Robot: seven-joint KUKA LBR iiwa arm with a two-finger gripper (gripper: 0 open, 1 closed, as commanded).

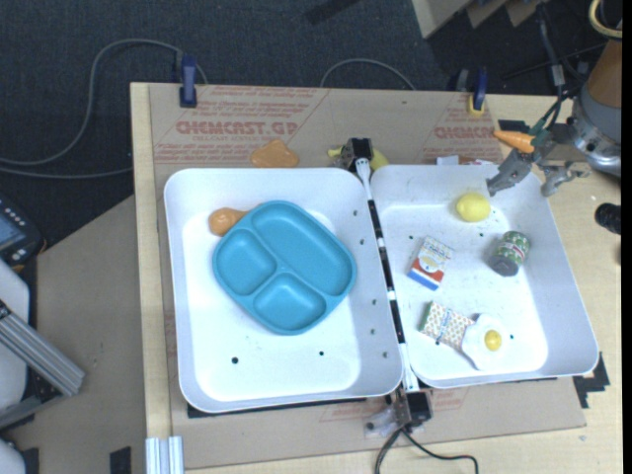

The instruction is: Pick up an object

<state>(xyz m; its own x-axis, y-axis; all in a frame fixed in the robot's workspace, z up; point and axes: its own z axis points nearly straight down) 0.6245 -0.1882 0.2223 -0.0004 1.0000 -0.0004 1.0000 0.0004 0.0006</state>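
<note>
The right bin [553, 294] holds a yellow lemon [473, 206], a small grey-green can [509, 253] lying on its side, a white carton with red and blue print [431, 263], a patterned packet [446, 323] and a toy fried egg [487, 341]. My gripper [525, 180] hangs over the bin's far right corner, just right of and beyond the lemon. Its fingers [503, 179] are spread open with nothing between them. A small orange piece [513, 139] shows beside the wrist; I cannot tell what it is.
The left bin [197, 344] carries a blue divided plate [283, 265] with an orange item [225, 221] tucked at its far left edge. Another orange lump [274, 153] lies on the board behind that bin. Clamps and cables sit along the back edge.
</note>
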